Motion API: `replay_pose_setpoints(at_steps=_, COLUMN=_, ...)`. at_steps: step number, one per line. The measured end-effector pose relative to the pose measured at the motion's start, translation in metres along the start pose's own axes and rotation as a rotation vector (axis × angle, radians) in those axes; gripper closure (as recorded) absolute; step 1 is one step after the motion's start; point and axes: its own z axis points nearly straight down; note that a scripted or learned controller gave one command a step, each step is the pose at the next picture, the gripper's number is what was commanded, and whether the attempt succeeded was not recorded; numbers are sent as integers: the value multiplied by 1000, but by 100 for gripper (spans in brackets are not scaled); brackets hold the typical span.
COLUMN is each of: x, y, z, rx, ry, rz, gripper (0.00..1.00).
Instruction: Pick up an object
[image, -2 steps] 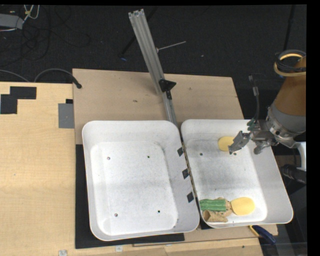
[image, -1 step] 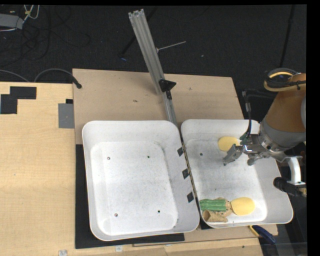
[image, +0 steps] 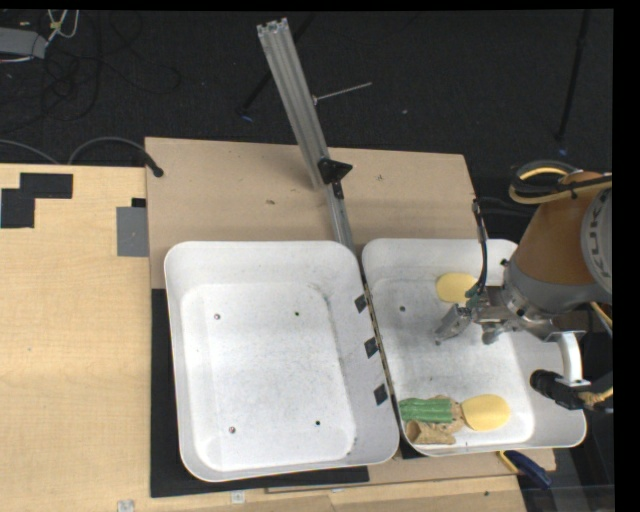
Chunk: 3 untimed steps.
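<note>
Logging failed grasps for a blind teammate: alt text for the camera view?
The gripper hangs over the right bin, beside a yellow piece. A green object, another yellow piece and a tan item lie at its near edge.

Toys (image: 455, 412) — right bin's (image: 420, 290) near edge

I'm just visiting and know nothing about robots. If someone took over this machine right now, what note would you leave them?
Gripper: low inside the right bin, nothing visible between its fingers; open or shut is unclear.
Objects: a yellow piece lies just behind the gripper near the bin's far side. A green piece, a tan piece and a second yellow piece cluster at the near edge.
Left bin: beside it, apart from the arm.
Done: nothing lifted yet.
Left: grasp one object and raise it.
</note>
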Motion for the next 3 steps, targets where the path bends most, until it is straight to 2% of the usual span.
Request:
replay_pose_setpoints(at_steps=1, x=-2, y=1, z=-13, rx=-4, ry=-1, rz=6, gripper=100)
replay_pose_setpoints(at_steps=2, x=6, y=7, z=-67, rx=-11, ry=-3, rz=-2, gripper=100)
replay_pose_setpoints(at_steps=3, x=5, y=7, z=-80, rx=-8, ry=-2, rz=-1, gripper=100)
